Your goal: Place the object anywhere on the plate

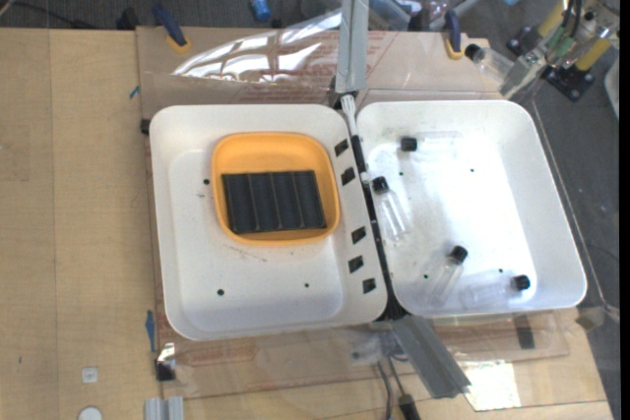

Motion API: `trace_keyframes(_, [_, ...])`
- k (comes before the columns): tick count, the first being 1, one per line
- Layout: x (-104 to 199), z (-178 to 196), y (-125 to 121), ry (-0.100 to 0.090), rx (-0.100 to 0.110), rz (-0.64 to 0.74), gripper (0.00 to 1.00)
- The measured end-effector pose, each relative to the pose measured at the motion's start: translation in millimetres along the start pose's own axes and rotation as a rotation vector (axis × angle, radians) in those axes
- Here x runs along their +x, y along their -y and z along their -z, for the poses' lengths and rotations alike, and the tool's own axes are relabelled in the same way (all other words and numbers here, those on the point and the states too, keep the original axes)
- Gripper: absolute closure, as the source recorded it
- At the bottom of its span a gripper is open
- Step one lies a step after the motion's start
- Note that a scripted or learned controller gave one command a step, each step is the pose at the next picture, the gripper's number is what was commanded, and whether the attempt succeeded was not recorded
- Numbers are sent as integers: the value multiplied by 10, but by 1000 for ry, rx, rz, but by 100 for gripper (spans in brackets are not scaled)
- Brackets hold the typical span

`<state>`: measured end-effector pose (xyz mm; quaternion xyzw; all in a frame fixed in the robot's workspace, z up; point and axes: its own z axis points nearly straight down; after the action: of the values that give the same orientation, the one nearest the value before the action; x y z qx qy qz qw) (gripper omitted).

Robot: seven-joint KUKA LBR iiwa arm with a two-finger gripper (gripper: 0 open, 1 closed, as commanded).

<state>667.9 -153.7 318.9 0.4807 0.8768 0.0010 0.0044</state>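
**Left bin** [187, 241]: shallow white plastic tray with rounded corners and a smooth matte floor, at centre left of the frame.

**Plate** [228, 157]: orange, glossy, a rounded square with a raised rim, resting in the upper middle of the left bin.

**Slab** [274, 201]: black, rectangular and matte, with ribs running top to bottom. It lies flat on the plate, covering most of its lower half.

**Right bin** [532, 202]: matching white tray, touching the left bin along a row of black clips [354, 236].

**Bottles** [392, 211]: small clear plastic cylinders with black caps, lying on their sides. They are scattered along the upper left, left and bottom of the right bin.

**Tabletop** [69, 211]: pale wood-grain board.

**Storage box** [413, 0]: translucent, filled with coloured toys, at upper centre.

**Arm** [589, 10]: grey metal with yellow cabling, at the upper right edge, outside both bins. Whether the jaws are open or closed cannot be told.
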Motion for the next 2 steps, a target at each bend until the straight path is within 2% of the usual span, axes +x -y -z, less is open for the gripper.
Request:
trace_keyframes(1, [-394,657,250,2,-1,265,100])
trace_keyframes(2, [-552,1193,436,3,-1,474,100])
